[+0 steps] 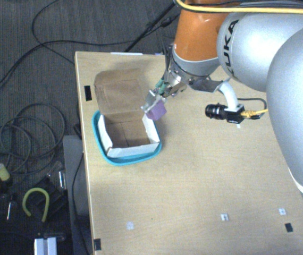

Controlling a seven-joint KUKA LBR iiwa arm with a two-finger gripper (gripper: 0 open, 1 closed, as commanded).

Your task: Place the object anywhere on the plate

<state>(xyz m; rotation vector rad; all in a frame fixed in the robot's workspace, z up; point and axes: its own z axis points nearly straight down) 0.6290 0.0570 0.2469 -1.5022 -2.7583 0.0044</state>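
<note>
A small purple block (pixel 157 111) hangs at the tips of my gripper (pixel 154 103), whose fingers are shut on it. The block hovers over the right wall of an open white-walled cardboard box (pixel 126 132), near its far right corner. That box stands on a light blue plate (pixel 125 160), of which the rim shows along the left and front sides. The box's brown flap (pixel 120 92) lies folded back behind it. The grey arm with its orange band (pixel 199 20) comes in from the upper right.
The plate and box sit near the left edge (pixel 85 158) of a tan wooden tabletop. A small black camera with a yellow cable (pixel 225 112) juts from the wrist. Bare tabletop (pixel 204 185) lies to the right and front. Cables lie on the floor at left.
</note>
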